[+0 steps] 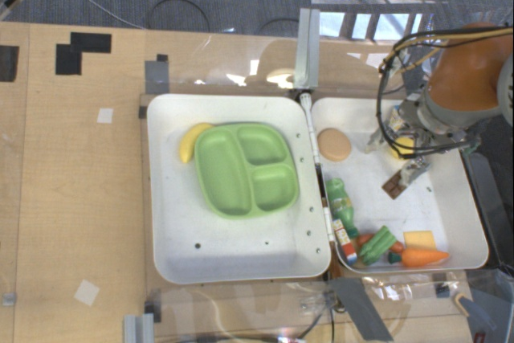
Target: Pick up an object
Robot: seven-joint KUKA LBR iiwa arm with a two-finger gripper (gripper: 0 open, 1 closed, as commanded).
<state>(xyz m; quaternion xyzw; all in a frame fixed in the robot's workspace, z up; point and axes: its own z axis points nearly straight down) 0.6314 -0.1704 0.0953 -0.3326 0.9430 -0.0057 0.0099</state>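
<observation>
Two shallow white bins sit side by side on a wooden bench. The left bin (173,253) holds a green plastic divided tray (245,169) with a yellow banana (190,141) tucked under its ten o'clock edge.

The right bin (450,209) holds the loose things. A round tan bun-shaped toy (334,144) lies at ten o'clock. A green plastic bottle (340,205) lies along the nine o'clock wall. At six o'clock a cluster gathers: a green pepper-like toy (377,244), an orange toy carrot (422,257) and a small yellow cheese-like block (418,238).

The grey arm's gripper (404,177) hangs low near the bin's centre, towards one o'clock, with a brown tip just above the floor. Whether it is spread or closed cannot be told, and nothing is seen held.

The bun looks the easiest target: probably light, hollow and stiff, smooth enough to slip. It stands clear of its neighbours, so a hold straight across its widest middle seems best.
</observation>
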